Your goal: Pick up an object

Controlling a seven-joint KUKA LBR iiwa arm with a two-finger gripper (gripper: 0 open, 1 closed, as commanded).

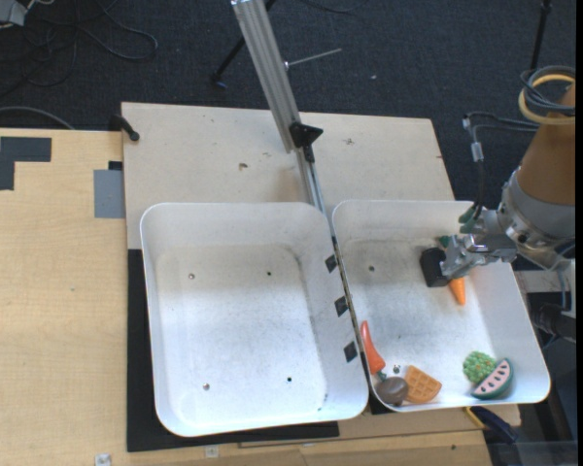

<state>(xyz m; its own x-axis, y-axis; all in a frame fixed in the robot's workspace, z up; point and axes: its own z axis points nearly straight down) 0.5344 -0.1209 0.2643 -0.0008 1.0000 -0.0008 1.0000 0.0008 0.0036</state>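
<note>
Bins of shallow white plastic sit side by side on a pale bench, and we take the right-hand bin [525, 309] as our landmark. Above its upper right part hangs the two-finger gripper [453, 270] of the grey arm, reaching in from the bin's right side. A small orange carrot-shaped toy [458, 290] sits directly below the gripper, touching or nearly touching it. We cannot tell whether the toy lies between the jaws or rests on the bin floor, nor how wide they stand, because dark gripper parts hide them.

Along the near edge of the same bin lie other toys: a red-orange slender piece [371, 348] against the bin's left wall, a small brown rounded piece [394, 389] beside a tan waffle-patterned piece [422, 385], and toward the near right corner a green bumpy piece [479, 364] touching a watermelon-slice toy [494, 380].

We judge the carrot to be light, stiff and smooth, probably hard plastic, so it could slip or roll. A pinch across its thicker upper half, square to its length, looks the safest hold.
</note>
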